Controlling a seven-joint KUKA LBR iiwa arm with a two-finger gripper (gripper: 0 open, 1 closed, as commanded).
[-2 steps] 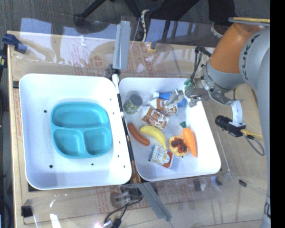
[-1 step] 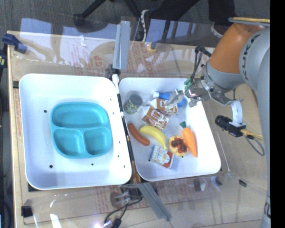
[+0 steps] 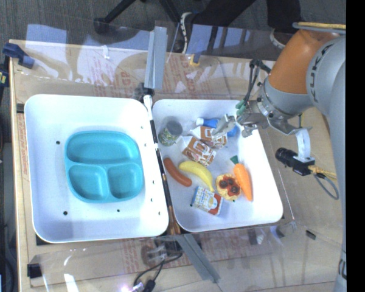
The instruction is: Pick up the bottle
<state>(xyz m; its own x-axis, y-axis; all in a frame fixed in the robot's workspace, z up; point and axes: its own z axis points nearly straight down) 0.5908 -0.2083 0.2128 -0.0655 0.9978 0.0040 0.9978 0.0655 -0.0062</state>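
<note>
The bottle [image 3: 209, 122] is small, white and blue, and lies on its side near the back of the right bin [image 3: 264, 208]. My gripper [image 3: 236, 124] hangs low over the back right part of that bin. It is just right of the bottle, above its blue end, and partly covers it. I cannot make out whether it touches the bottle.
The right bin also holds a round grey-green jar [image 3: 169, 132], two brown snack packets [image 3: 199, 151], a sausage [image 3: 177, 172], a banana [image 3: 198, 173], a carrot [image 3: 243, 181], a red-yellow fruit [image 3: 228, 187] and a small carton [image 3: 207, 201]. The left bin [image 3: 39, 224] holds a blue divided tray [image 3: 104, 166].
</note>
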